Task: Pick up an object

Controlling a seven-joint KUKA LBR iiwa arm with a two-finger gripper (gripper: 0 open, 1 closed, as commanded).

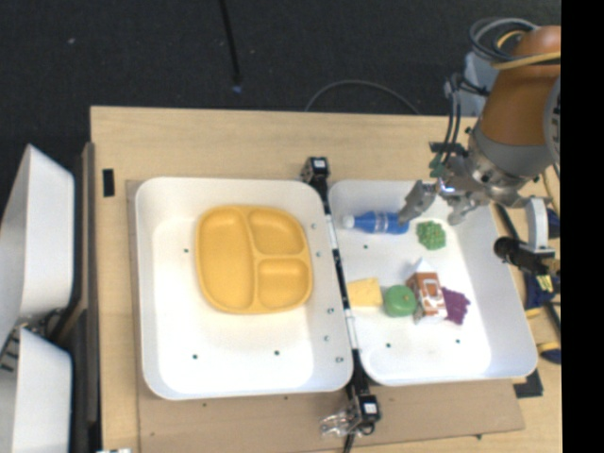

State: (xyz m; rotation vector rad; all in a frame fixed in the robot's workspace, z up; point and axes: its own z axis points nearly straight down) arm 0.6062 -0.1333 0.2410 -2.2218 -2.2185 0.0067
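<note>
Pincer spread wide, nothing between fingers, poised over far part of right bin. No object lifted yet; descent, closure and lift all remain.

Candidates, all in right bin: blue bottle lying near far-left corner, one finger just beside its end; green bumpy piece directly below pincer, likely nearest target.

Toward bin centre: yellow block, green round piece, orange-white box, purple piece, crowded together, grasp there harder.

Left bin carries yellow divided tray.

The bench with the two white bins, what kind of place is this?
Probably a robotics lab test bench: a robot arm reaches over two white bins holding a yellow divided plate and small toys.
</note>
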